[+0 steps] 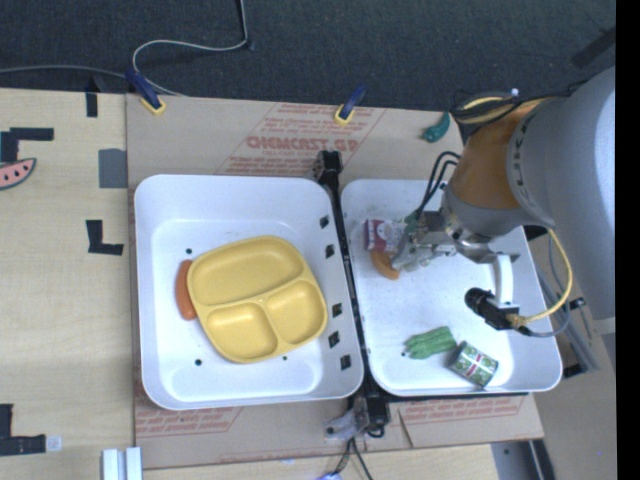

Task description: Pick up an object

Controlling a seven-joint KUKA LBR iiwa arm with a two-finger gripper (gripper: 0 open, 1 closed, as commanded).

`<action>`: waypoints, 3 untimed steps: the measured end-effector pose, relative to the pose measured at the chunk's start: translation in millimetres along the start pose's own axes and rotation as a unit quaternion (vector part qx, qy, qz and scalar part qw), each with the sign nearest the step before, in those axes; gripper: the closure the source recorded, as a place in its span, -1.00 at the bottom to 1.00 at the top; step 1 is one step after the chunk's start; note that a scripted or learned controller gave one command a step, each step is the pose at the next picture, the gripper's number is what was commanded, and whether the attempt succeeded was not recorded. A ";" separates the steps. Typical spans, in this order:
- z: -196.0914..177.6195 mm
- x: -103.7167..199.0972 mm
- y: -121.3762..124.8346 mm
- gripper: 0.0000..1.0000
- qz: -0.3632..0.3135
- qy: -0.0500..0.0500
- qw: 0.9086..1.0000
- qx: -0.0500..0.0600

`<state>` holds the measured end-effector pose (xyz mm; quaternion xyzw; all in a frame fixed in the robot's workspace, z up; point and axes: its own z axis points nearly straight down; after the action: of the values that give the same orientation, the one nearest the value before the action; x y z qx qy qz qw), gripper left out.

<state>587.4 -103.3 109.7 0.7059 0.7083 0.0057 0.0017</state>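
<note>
Seen from above the bench, the gripper point(412, 251) of the grey KUKA arm point(570, 168) hangs low in the right bin point(520, 373), its tip down among a small cluster near that bin's left wall; whether it is released or clenched cannot be told from this angle. Directly beneath and beside it lie a small orange object point(384, 264) and a red-and-white packet point(377, 234), touching or nearly touching one another, and either looks like the intended pick. A clean grab here probably means settling squarely over one item alone, since the pair sit so close that a closing grip could nudge the neighbour or catch both. The bin wall just to the left leaves little room on that side. Well apart, toward the bin's front, rest a green vegetable-like toy point(430, 343) and a small can point(472, 363), just beside each other. The left bin point(160, 298) carries a yellow divided plate point(257, 295) with an orange piece point(184, 290) tucked against its left edge.
</note>
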 end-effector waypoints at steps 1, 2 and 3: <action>0.0 -0.1 0.0 -1.00 0.000 0.000 1.000 0.000; -9.1 0.5 -0.1 1.00 0.000 0.000 1.000 0.001; -9.1 0.4 -0.2 -1.00 0.000 0.000 1.000 0.001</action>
<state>587.2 -103.0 118.7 0.7057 0.7085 0.0052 0.0013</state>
